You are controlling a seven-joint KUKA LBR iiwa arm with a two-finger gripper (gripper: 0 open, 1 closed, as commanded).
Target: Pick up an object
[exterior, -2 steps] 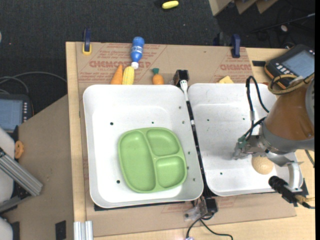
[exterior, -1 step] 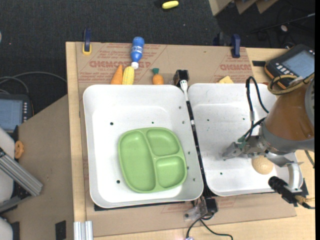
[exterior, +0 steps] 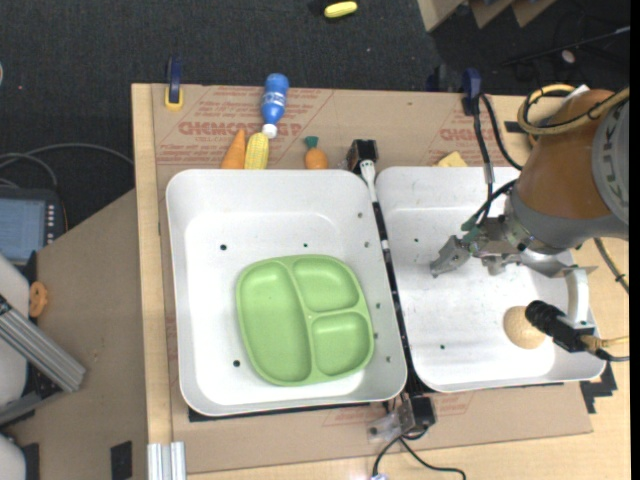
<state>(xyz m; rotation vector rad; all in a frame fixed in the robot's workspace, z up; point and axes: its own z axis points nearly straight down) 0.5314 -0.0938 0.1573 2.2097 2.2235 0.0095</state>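
Note:
My gripper (exterior: 447, 258) hangs low over the middle of the right white bin (exterior: 430, 193), pointing left, with the grey and orange arm (exterior: 565, 173) reaching in from the right. A round tan object (exterior: 518, 328) lies near that bin's front right corner, well to the right of and nearer than the gripper. A black part of the arm partly covers its right side. Nothing shows at the gripper's tip. A green divided plate (exterior: 300, 318) lies in the left white bin (exterior: 200, 218).
Behind the bins on the cardboard lie a blue-capped bottle (exterior: 274, 98), a yellow corn cob (exterior: 257, 150), an orange carrot (exterior: 233, 152), a small carrot (exterior: 315, 156) and a black item (exterior: 361, 153). Cables run along the right bin's far edge.

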